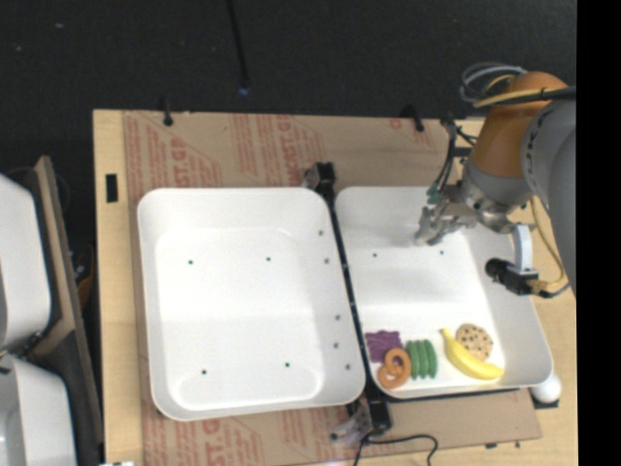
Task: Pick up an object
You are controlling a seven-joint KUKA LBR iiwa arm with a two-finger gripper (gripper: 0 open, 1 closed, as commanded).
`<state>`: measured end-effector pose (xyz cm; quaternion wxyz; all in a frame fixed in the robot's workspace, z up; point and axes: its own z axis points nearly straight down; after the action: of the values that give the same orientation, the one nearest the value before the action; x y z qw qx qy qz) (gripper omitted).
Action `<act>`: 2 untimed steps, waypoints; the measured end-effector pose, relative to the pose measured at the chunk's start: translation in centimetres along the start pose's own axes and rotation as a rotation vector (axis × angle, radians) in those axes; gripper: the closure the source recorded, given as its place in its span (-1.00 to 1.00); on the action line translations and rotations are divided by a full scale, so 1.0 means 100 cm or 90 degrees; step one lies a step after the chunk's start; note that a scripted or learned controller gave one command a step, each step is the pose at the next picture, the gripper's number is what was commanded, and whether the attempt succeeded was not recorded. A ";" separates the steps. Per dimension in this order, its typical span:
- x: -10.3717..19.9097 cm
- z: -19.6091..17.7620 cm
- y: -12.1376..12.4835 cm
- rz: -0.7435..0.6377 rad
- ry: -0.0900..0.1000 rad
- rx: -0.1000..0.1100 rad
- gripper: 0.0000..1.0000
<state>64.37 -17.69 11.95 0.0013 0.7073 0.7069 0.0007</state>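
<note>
Arm (509,144) enters from the right, grey body with orange band above the wrist, bent downward toward the far part of the right bin (408,280). Claw (433,226) sits low over that bin's upper area, near its far wall, pointing down and a little left. Too small and blurred to tell how far the claw is spread; nothing visible between its tips.

Objects lie well apart from the claw, all in a row along the near edge of the right bin: purple piece (382,342), orange ring (396,368) just in front of it, green piece (422,357), yellow banana (470,359), and a speckled cookie (473,338) resting against the banana.

Left bin (238,299) sits beside it, rims touching. Both rest on a cardboard sheet (223,149) on the bench.
</note>
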 end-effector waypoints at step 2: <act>-0.014 -0.123 0.003 0.000 -0.001 -0.002 1.00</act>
<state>64.63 -19.07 24.21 0.0029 0.7073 0.7069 0.0017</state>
